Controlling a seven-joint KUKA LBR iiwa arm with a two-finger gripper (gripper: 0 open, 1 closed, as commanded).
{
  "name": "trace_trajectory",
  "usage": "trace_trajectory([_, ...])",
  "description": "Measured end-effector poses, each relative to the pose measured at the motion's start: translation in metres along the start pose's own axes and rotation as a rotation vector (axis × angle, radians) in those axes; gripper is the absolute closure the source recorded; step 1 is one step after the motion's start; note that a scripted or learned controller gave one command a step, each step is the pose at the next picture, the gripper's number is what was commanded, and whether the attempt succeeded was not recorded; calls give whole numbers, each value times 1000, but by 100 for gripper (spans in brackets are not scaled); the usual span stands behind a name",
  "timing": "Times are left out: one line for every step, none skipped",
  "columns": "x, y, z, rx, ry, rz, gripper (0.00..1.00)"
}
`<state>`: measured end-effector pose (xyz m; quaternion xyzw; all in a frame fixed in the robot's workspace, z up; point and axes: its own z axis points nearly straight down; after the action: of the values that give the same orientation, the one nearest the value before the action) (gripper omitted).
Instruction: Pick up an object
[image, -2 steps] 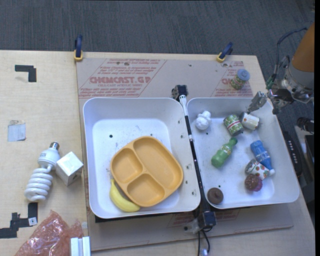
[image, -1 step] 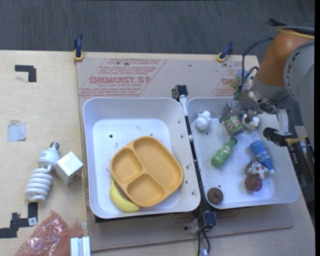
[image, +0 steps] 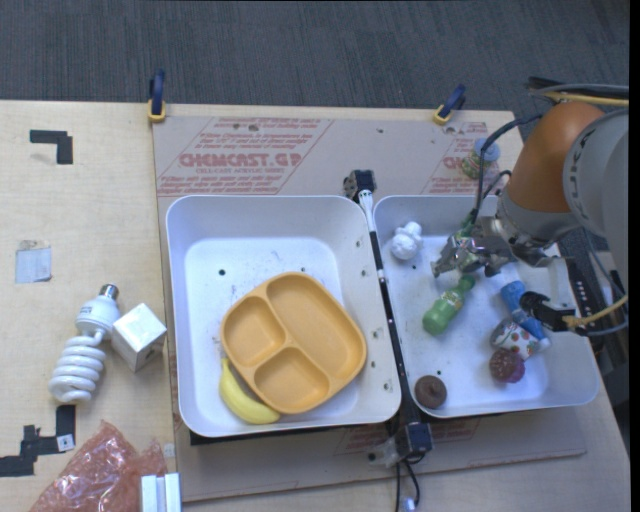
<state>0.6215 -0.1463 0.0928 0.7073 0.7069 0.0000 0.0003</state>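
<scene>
My gripper (image: 458, 258) hangs low over the right bin (image: 470, 400), near its back middle. Just below it lies a green bottle (image: 444, 309), its yellow-green cap end pointing up toward the gripper; whether they touch is unclear. A small white figure (image: 405, 240) sits to the gripper's left. A blue object (image: 512, 295), a patterned toy (image: 517, 336) and a dark red ball (image: 506, 367) lie to the right, under the arm's cables. A brown ring (image: 431, 391) rests at the bin's front.
The left bin (image: 200, 260) holds an orange divided plate (image: 292, 343) lying partly over a banana (image: 245, 399). Outside the bins at the left are a spiral light bulb (image: 80, 350), a white cube (image: 138, 335) and a red mesh bag (image: 100, 472).
</scene>
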Motion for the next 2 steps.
trace_trajectory([-21, -14, -113, -1, -1, 1, 0])
trace_trajectory([-1, 30, -7, 0, -1, -2, 0])
